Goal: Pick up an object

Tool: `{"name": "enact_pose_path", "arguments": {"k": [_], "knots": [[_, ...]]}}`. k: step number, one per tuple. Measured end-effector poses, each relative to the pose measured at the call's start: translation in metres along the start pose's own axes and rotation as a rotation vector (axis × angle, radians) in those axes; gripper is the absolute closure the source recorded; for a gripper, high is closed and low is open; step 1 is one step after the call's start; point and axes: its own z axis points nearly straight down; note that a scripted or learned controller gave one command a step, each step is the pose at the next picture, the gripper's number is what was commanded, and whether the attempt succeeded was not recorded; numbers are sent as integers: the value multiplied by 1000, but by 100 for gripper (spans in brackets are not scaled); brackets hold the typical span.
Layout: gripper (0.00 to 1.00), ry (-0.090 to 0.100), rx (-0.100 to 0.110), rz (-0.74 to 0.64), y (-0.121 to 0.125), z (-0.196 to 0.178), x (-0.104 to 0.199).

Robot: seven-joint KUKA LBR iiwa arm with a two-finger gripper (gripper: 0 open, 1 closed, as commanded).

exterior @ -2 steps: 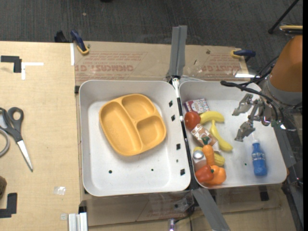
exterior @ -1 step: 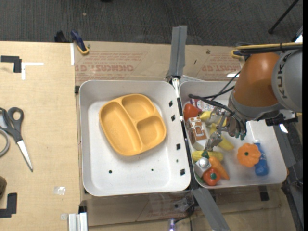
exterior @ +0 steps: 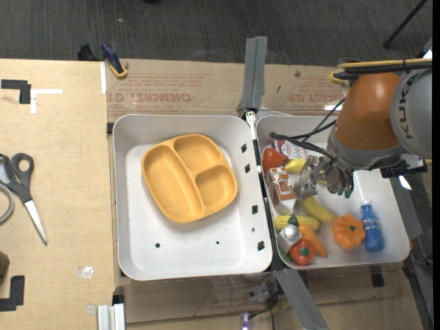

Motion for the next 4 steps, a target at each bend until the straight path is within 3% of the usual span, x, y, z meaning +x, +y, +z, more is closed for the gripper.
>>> {"name": "enact_pose_path", "arguments": {"k": [1, 2, 3, 4], "knots": [[0, 0, 0, 0, 0, 0, 0], [100, 0, 1, -3, 1, -7, -1], [0, 0, 0, -3, 1, -7, -1], [0, -2, -1, 154, -9, 6, 26]]}}
